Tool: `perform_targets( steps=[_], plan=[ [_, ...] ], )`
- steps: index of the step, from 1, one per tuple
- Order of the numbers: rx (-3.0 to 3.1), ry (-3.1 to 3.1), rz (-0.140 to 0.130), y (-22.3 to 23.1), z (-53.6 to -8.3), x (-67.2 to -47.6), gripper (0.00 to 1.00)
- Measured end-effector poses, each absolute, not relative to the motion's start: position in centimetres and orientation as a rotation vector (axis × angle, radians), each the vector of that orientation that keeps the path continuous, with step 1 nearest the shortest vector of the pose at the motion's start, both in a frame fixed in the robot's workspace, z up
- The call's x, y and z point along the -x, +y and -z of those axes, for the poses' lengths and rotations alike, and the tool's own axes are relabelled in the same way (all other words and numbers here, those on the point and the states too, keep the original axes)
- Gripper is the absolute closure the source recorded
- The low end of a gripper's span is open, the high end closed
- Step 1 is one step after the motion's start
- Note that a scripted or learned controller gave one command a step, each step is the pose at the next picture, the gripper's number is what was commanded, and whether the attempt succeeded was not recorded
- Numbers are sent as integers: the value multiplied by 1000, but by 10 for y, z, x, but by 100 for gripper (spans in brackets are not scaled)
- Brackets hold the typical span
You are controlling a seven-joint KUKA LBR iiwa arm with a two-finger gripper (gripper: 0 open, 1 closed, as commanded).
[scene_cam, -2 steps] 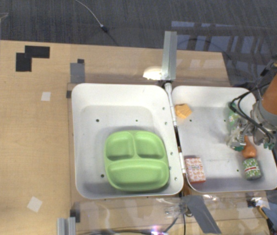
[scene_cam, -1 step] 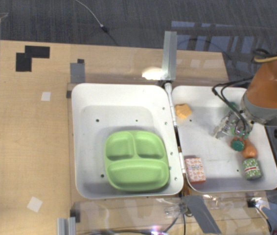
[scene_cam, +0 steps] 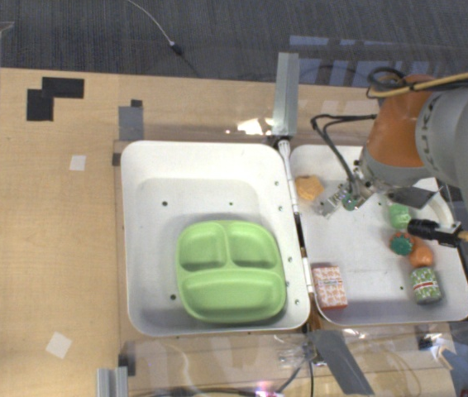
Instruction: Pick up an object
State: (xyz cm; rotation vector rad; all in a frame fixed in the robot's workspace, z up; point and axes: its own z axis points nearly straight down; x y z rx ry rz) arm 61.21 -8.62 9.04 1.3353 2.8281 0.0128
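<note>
Wooden bench, two white bins side by side; green divided plate [scene_cam: 230, 270] in the left bin [scene_cam: 147, 172]. Right bin [scene_cam: 366, 300] holds small items. Gripper [scene_cam: 340, 199] is at frame upper right, low over that bin, nothing between its fingers; spacing cannot be told. Nearest candidate: orange-tan lump [scene_cam: 308, 188], just left of the gripper. Boxed item [scene_cam: 329, 286] lies well below.

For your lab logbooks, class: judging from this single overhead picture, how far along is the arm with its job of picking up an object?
Done: the gripper has reached into the right bin, near the orange-yellow piece. In hand: nothing seen between its fingers. Left: grasping and lifting; the carton, can and green pieces lie in that bin, and the green tray lies in the left bin.
</note>
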Motion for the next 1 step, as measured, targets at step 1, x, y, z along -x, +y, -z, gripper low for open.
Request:
perform_targets(
  steps=[1],
  plan=[
    [-1976, 2431, -11, -48, -189, -649, 100]
  ],
)
